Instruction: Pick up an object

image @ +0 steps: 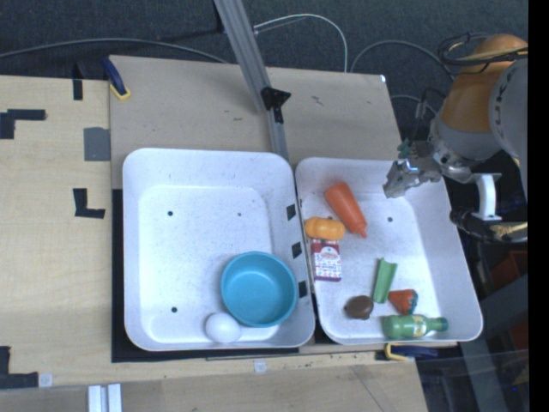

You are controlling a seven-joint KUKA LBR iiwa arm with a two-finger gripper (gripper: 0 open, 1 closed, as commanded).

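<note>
My gripper (400, 181) hangs over the far right corner of the right bin (446, 256), with nothing visibly between its fingers. An orange carrot (346, 209) lies to its left in that bin. Nearer the divider sit a small orange-yellow fruit (324, 227) and a red carton (326, 259). Toward the front lie a green stick-like piece (383, 279), a brown lump (358, 306), a red-orange piece (403, 299) and a green bottle (413, 325) on its side.
The left bin (171, 196) holds a blue bowl (257, 288) and a white ball (222, 326) at its front. A grey pole (249, 54) slants down to the bins' far edge. Cables run behind the bench.
</note>
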